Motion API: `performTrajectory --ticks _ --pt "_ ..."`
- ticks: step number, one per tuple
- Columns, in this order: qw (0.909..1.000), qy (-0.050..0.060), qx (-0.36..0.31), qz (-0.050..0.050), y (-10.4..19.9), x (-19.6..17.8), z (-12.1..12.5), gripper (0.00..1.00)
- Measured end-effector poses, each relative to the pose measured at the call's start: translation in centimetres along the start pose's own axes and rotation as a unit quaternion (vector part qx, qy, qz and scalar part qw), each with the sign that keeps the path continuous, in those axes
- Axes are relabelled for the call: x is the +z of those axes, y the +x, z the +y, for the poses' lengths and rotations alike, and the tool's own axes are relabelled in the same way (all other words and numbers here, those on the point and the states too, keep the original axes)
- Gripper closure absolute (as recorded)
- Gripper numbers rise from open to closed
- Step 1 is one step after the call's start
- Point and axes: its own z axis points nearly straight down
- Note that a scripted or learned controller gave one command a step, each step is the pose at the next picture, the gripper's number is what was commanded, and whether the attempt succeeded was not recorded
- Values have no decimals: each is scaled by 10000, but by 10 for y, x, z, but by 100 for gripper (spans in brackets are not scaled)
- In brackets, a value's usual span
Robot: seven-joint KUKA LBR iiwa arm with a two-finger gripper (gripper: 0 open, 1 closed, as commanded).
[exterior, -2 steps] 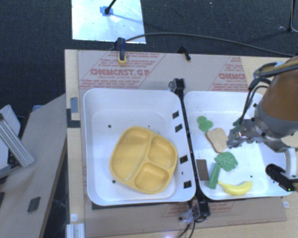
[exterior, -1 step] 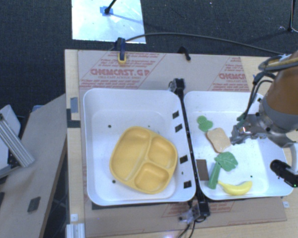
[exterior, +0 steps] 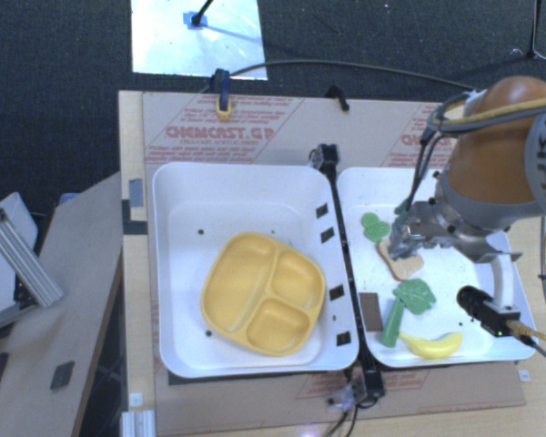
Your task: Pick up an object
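Gripper point(exterior: 403, 244) hangs low over the toast slice point(exterior: 400, 264) in the right bin point(exterior: 505, 285); whether its jaws are apart cannot be told. Beside the toast lie green leaf point(exterior: 375, 227), broccoli point(exterior: 406, 306) and banana point(exterior: 431, 344).

"CHEMCAST GP" in red, on backing board point(exterior: 220, 133)

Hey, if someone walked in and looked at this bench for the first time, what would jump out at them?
Probably the big yellow divided plastic tray lying alone in the left white bin. Next, the grey arm with its orange band reaching into the right white bin, its gripper down over a tan toast-shaped toy. Nearby lie a green broccoli toy and a yellow toy banana.
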Motion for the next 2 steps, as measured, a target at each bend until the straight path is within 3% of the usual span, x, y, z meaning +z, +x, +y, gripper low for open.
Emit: performTrajectory --ticks 2 --pt "10000 8 5 -2 105 22 13 100"
